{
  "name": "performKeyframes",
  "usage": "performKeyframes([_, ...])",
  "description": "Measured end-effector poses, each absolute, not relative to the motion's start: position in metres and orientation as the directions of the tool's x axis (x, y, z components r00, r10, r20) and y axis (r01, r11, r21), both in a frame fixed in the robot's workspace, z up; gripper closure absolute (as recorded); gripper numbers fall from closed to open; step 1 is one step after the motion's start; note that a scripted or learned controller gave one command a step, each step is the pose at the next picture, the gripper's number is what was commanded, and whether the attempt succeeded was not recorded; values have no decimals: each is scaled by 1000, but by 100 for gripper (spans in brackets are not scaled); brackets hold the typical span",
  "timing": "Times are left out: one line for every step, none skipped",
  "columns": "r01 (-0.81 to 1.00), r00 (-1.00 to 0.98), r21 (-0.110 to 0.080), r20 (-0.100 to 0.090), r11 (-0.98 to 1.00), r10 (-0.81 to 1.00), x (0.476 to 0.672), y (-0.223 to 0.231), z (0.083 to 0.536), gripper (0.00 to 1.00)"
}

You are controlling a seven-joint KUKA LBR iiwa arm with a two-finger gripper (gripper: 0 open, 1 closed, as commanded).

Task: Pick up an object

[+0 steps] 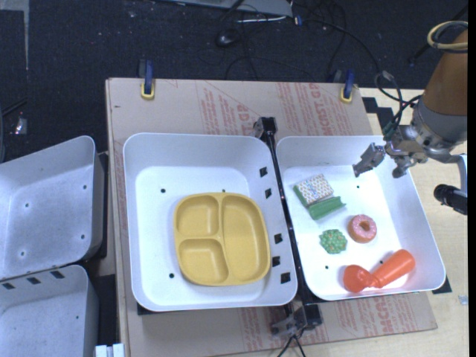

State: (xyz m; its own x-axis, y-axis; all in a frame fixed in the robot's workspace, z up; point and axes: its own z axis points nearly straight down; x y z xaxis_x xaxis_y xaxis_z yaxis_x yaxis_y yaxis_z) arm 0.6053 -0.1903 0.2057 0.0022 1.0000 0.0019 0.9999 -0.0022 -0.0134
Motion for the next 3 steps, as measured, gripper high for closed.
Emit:
performKeyframes([1000, -1, 0, 0, 1, 1000, 608, -189, 215, 0])
performKeyframes([1000, 0, 0, -1, 0, 1000, 614, -192, 172, 0])
performKeyframes([1000, 0, -1, -1, 0, 1000, 620, -199, 118, 0])
